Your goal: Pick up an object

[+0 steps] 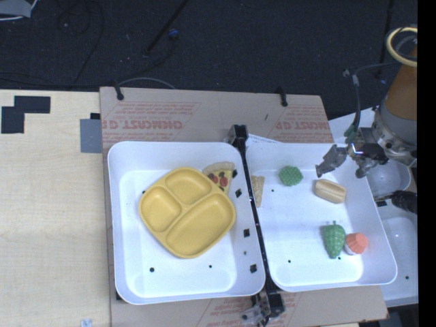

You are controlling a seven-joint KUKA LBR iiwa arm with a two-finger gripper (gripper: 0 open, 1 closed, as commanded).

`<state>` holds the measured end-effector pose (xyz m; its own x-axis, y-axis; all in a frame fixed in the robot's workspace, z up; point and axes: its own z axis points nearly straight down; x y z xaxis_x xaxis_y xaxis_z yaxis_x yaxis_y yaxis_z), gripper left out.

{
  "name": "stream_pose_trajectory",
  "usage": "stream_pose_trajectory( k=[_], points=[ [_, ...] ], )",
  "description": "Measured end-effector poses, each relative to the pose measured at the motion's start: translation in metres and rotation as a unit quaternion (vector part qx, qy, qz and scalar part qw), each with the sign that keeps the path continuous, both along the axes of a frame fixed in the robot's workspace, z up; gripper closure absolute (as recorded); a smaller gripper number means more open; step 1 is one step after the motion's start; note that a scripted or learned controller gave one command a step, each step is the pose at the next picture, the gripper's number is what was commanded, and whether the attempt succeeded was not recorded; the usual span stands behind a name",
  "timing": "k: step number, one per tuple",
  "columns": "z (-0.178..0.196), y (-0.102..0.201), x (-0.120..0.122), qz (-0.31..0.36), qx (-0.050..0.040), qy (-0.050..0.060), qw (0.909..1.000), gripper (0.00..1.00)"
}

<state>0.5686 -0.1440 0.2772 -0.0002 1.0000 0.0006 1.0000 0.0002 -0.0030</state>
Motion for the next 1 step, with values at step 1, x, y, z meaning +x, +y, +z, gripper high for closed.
stream_pose_trajectory(
  k=[1],
  points=[
    [-0.0449, 0.0037, -0.0054, 0.000, 0.0004, 0.002, 1.0000, 0.00]
  ],
)
